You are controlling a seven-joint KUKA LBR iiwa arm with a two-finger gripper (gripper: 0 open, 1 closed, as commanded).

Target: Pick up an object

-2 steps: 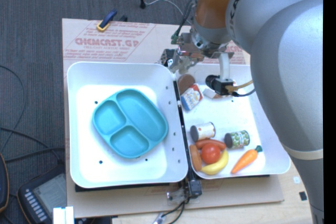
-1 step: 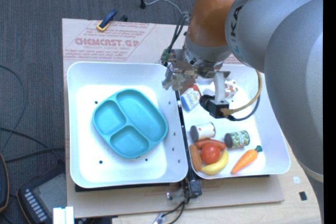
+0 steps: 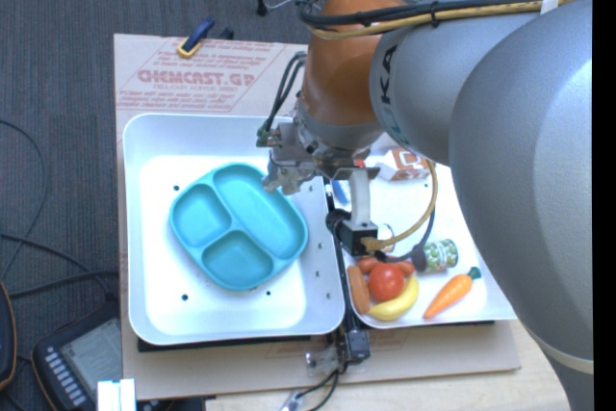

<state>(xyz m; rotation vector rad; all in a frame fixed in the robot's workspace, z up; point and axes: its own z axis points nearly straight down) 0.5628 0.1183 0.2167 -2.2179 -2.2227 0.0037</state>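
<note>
Hanging over the upper right rim of a blue plate point(image 3: 239, 226), the gripper point(image 3: 287, 174) sits close to the wall between the two bins.
Whether the gripper is open or closed cannot be told from this angle. The blue plate, split into three compartments, lies flat in the left bin point(image 3: 154, 303). Near the front of the right bin point(image 3: 472, 308), a red tomato point(image 3: 386, 282) touches a yellow banana point(image 3: 393, 305), with an orange carrot point(image 3: 448, 293) just to their right and a small green-labelled can point(image 3: 440, 254) behind the carrot. A white-and-orange box point(image 3: 409, 164) at the back of that bin is partly hidden by the grey arm point(image 3: 500, 111). Both bins rest on a brown board point(image 3: 192, 77) with red lettering on the desk.
</note>
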